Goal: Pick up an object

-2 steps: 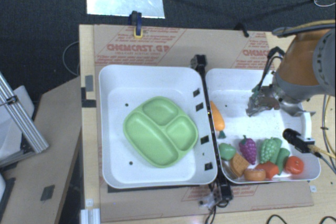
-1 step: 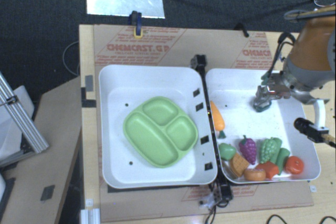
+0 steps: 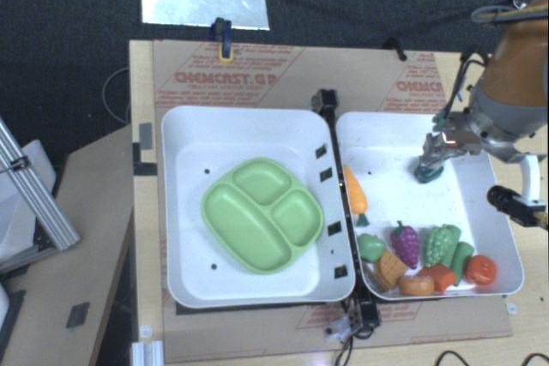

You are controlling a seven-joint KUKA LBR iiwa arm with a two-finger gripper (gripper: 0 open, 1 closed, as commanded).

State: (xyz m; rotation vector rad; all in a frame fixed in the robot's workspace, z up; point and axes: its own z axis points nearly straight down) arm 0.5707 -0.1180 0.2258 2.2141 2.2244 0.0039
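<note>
My gripper hangs over the upper right part of the right bin. Just below it lies a small dark teal shape, and the view does not show whether it is a separate object or part of the tool. Toy food is piled along the bin's near edge: purple grapes, a green pepper, a red tomato, a green round piece and orange pieces. An orange carrot lies against the bin's left wall.
The left bin holds a green divided plate. A black divider with clips runs between the bins. The grey arm with its orange band comes in from the right, above the right bin's far corner.
</note>
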